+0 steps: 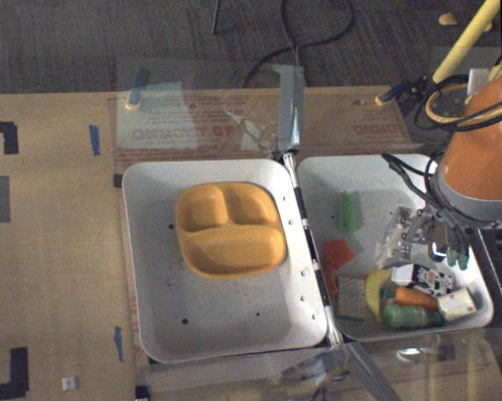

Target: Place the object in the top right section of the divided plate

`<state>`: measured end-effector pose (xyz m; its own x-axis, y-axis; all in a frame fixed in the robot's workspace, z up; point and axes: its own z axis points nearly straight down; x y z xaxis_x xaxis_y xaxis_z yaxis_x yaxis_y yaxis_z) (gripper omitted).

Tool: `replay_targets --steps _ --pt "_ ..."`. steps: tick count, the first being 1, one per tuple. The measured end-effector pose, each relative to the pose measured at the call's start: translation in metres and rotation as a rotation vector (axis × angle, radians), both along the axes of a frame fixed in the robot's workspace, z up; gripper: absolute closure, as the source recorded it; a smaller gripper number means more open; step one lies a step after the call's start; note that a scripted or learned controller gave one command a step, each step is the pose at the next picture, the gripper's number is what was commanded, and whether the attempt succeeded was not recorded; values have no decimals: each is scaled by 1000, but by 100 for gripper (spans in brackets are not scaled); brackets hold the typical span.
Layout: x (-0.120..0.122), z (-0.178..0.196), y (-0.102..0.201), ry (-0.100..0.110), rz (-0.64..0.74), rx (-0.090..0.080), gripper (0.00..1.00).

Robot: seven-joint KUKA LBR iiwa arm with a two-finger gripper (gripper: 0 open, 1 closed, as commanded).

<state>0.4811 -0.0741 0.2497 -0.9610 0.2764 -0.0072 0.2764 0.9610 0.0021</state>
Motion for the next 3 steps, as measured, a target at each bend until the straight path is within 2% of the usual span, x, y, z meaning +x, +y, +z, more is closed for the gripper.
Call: replay_targets --steps 1,2,3 --pt "0 31 68 -2 289 -1 100" --pt "54 18 71 -1 378 -1 100" --pt "68 6 96 -2 618 -2 100"
